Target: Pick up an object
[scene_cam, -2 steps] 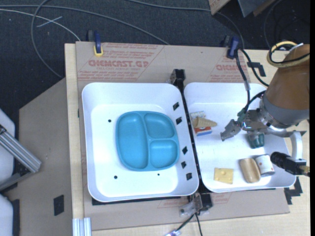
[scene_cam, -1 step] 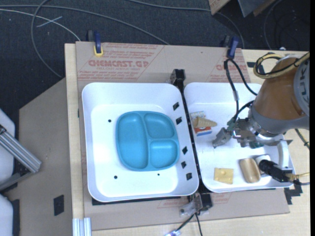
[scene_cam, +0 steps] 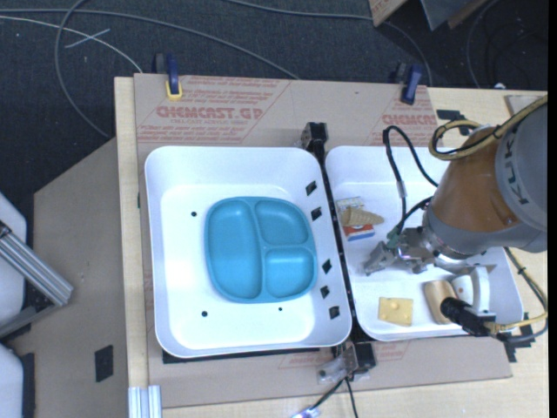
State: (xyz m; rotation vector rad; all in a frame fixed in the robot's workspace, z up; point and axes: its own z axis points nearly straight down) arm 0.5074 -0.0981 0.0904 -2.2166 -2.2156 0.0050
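My gripper (scene_cam: 378, 259) hangs over the middle of the right bin (scene_cam: 409, 168), reaching in from the right under the grey and orange arm (scene_cam: 479, 194). Just above it lies a small tan and white packet with a red and blue stripe (scene_cam: 358, 217). A yellow cheese-like block (scene_cam: 396, 311) sits below it near the bin's front wall. A tan bread-like piece (scene_cam: 436, 300) lies to the right of the block, partly covered by the arm's black fitting. I see nothing held in the gripper.
The left bin (scene_cam: 174, 259) holds a blue divided plate (scene_cam: 260, 248). A black divider with clips (scene_cam: 324, 225) runs between the bins. Black and yellow cables (scene_cam: 452, 133) loop over the right bin's far side. Blue clamps (scene_cam: 174, 81) grip the cardboard base.
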